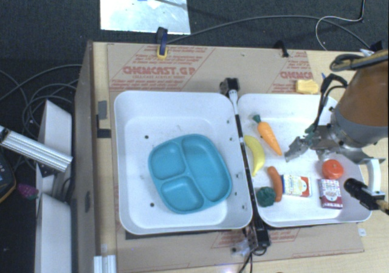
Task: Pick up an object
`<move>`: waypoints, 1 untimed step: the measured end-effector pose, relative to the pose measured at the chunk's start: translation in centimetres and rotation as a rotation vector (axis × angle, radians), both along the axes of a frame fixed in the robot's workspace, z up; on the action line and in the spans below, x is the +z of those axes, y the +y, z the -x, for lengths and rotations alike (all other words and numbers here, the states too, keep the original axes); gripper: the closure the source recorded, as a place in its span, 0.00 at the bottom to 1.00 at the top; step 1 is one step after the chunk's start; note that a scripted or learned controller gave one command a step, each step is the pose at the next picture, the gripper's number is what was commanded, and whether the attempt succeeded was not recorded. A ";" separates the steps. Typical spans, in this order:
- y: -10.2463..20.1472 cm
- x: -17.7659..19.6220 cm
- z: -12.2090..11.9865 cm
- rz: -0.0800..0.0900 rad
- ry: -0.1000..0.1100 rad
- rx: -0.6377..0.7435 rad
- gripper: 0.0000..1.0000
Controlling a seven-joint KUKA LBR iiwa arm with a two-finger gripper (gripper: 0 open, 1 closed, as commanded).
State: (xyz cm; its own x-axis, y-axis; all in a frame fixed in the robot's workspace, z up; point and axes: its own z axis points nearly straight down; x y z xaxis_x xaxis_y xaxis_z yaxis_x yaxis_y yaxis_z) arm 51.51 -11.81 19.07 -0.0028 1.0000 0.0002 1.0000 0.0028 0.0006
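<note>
bins: 2, side by side; left bin (130,162), right bin (285,110)
tray (189,172): 1, blue, in left bin
arm (364,101): over right bin
gripper (296,148): above loose items, likely lining up a pick; opening unclear, nothing seen held
targets: carrot (268,135), banana (256,153), sausage (275,182), 2 cartons (296,185)

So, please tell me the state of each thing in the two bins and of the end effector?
Blue tray: upright, in left bin.
Carrot: lying flat, free.
Banana: lying by the divider.
Sausage: lying, touching broccoli.
Tomato: resting, free.
End effector: above right bin, holding nothing visible.
</note>
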 end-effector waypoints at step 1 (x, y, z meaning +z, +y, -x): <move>1.8 -10.3 2.4 0.003 -0.011 -0.001 0.00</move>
State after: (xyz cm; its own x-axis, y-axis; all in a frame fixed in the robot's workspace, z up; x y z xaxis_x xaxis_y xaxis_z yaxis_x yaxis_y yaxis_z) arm 49.15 -10.04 8.77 -0.0014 1.0000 -0.0032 0.9999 0.0014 0.0120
